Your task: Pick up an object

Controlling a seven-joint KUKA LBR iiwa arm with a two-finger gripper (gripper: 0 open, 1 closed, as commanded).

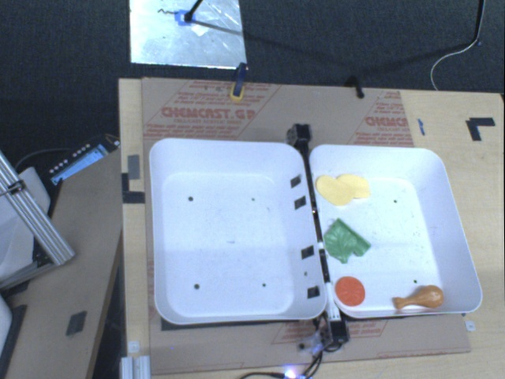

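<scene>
The right bin [442,212] holds several small objects. A pale yellow flat piece [342,188] lies near its back left corner. Below it, against the left wall, sits a crumpled green piece [345,241]. A round orange-red disc [350,291] rests in the front left corner. A tan drumstick-shaped toy [420,298] lies along the front wall, thick end to the right.
The left bin [162,235] stands beside the right one, joined by a black clip strip [314,227]. Both sit on a cardboard sheet [213,109]. A shiny metal plate [187,20] lies beyond the bench, and a metal frame [31,219] stands at far left.
</scene>
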